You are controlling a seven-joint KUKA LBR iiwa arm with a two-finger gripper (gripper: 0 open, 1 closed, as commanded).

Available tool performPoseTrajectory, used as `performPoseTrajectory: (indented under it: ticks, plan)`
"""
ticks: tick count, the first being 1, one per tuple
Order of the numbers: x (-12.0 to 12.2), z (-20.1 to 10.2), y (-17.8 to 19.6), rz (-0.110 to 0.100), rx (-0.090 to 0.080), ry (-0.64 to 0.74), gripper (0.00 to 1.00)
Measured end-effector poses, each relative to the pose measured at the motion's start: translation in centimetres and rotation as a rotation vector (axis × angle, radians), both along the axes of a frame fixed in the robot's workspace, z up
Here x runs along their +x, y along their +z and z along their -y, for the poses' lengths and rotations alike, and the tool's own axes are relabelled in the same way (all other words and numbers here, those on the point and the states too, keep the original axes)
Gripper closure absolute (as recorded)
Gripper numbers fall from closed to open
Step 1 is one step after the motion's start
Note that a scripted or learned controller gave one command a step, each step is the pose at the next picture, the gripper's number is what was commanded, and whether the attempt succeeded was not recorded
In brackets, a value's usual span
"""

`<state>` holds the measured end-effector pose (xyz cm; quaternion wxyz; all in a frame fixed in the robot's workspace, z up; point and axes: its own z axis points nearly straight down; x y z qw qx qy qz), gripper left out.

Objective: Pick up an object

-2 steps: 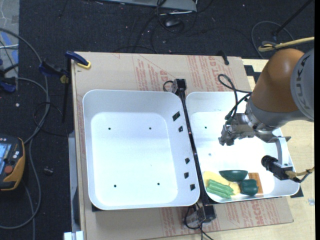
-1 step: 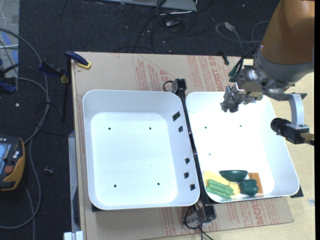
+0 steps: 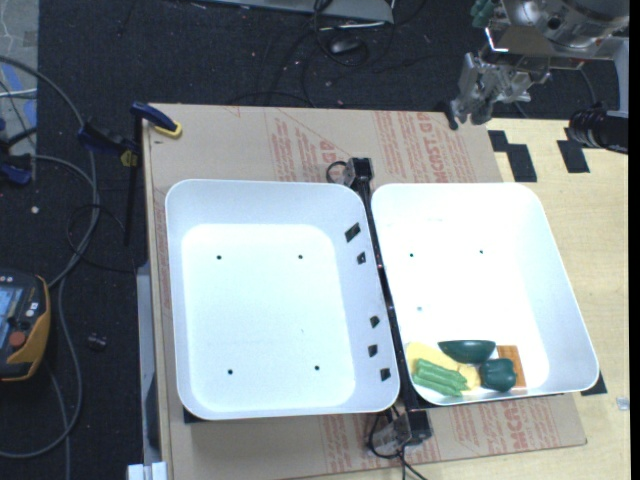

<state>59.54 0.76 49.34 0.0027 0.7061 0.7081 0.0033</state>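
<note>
I see my gripper (image 3: 470, 108) hanging high beyond the far edge of the right bin (image 3: 560, 268), nothing between its fingers. In that bin's near corner a dark green bowl (image 3: 467, 349), a green ridged piece (image 3: 438, 377) and a teal lump (image 3: 498, 374) huddle together.

Arm enters from upper right corner, grey wrist section w/ metal housing partly cut off by frame edge. Hand (image 3: 470, 108) hangs at its end, pointing down & slightly left, raised well above the surface, past the far edge of it. Nothing seen between fingers; finger gap too small to read.
</note>
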Motion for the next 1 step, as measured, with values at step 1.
performPoseTrajectory:
  ticks: [1]
  plan:
    - [-5.51, -1.49, 4.84, -0.002, 0.001, 0.000, 1.00]
